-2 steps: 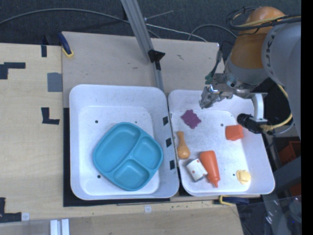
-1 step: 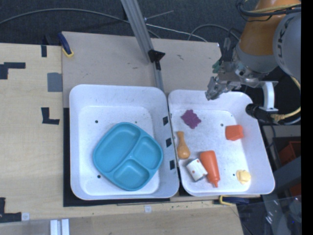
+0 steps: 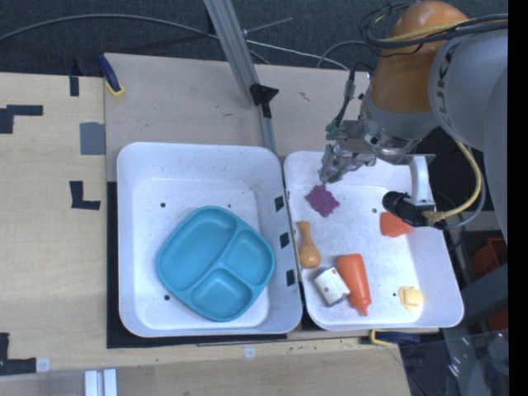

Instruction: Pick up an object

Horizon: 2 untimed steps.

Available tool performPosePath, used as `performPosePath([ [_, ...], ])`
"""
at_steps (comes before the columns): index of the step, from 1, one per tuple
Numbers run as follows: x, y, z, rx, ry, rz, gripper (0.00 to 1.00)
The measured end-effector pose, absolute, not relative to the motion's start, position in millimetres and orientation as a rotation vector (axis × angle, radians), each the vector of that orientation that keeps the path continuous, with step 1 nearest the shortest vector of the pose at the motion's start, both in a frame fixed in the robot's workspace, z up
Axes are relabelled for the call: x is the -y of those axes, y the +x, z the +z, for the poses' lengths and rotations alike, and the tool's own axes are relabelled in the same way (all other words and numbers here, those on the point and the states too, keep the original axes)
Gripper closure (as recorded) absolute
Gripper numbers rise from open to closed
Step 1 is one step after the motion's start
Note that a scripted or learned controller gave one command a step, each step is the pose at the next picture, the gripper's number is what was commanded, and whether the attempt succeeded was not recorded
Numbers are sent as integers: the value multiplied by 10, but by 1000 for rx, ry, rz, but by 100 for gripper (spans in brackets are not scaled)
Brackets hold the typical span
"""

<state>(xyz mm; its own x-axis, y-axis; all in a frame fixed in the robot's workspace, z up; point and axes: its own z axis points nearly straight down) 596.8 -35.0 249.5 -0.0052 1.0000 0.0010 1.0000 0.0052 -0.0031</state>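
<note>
My gripper (image 3: 332, 172) hangs over the far left part of the right bin (image 3: 429, 304), just above and beside a small purple piece (image 3: 322, 200). Nothing shows between its fingertips. Further toward the front of this bin lie an orange-brown bottle-shaped toy (image 3: 307, 246), an orange carrot-like piece (image 3: 356, 280), a small white block (image 3: 330, 286), a yellow bit (image 3: 410, 297) and a red-orange piece (image 3: 393, 225) at the right.
The left bin (image 3: 136, 188) holds a blue divided plate (image 3: 216, 262). A grey metal pole (image 3: 235, 48) slants down to the bins' far edge between them. The arm's grey and orange body fills the upper right.
</note>
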Motion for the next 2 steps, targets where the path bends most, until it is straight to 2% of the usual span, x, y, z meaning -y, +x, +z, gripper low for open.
performPosePath([
  [2,-772,5684,2233,2226,-2212,4,100],
])
